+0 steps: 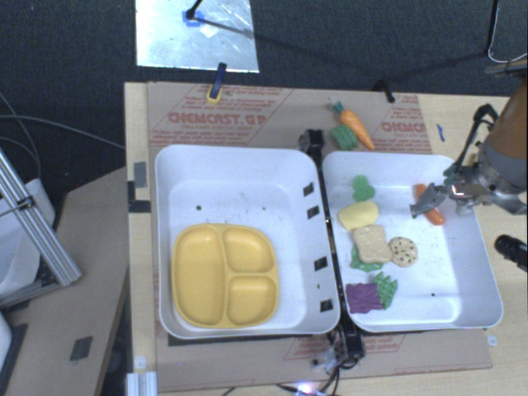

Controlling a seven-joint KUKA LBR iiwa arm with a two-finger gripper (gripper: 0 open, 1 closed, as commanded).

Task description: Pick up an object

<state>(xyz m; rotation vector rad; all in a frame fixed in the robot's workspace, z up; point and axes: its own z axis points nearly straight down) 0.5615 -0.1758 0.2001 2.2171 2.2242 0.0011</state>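
I read the gripper [429, 202] low in the right bin [470, 299], its dark fingers closed around a small orange piece [430, 205]; a firm hold is unconfirmed. The toy cluster lies at nine o'clock from it, the cookie [403, 251] at seven o'clock.

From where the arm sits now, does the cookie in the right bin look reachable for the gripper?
Probably yes. The cookie lies flat and uncovered beside the bread slice, and the gripper is nearby with bare bin floor between.

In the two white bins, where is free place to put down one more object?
Left bin: bare floor behind the yellow tray. Right bin: bare floor right of the cookie. Crowded: its left side, around the bread slice.
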